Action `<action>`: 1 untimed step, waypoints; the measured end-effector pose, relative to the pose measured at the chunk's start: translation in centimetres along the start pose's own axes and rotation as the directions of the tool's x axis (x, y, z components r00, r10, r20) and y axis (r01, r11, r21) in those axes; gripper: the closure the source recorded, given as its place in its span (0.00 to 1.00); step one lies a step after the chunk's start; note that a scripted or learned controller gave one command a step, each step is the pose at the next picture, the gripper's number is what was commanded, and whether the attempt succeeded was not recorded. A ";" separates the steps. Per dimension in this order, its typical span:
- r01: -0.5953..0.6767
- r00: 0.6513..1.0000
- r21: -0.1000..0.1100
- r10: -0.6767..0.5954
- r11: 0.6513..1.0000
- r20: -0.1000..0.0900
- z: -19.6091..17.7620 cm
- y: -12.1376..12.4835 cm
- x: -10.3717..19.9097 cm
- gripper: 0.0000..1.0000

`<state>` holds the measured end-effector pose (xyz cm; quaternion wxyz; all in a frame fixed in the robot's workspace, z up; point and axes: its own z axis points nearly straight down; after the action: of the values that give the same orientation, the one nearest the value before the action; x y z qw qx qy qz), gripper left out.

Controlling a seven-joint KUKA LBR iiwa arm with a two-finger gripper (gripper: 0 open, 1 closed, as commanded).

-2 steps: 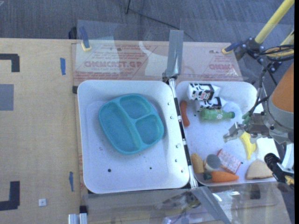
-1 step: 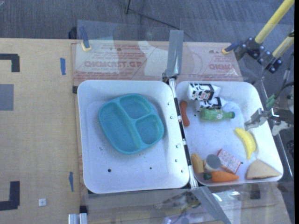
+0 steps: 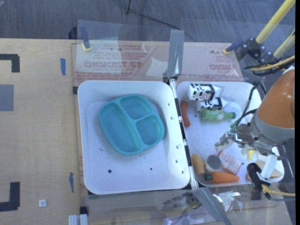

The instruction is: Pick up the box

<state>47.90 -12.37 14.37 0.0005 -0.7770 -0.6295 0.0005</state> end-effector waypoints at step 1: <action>0.212 0.977 -0.011 -0.212 0.977 0.000 5.3 0.3 0.1 0.00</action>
<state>48.25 -12.37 9.04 -0.0034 -0.7056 -0.7085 -0.0033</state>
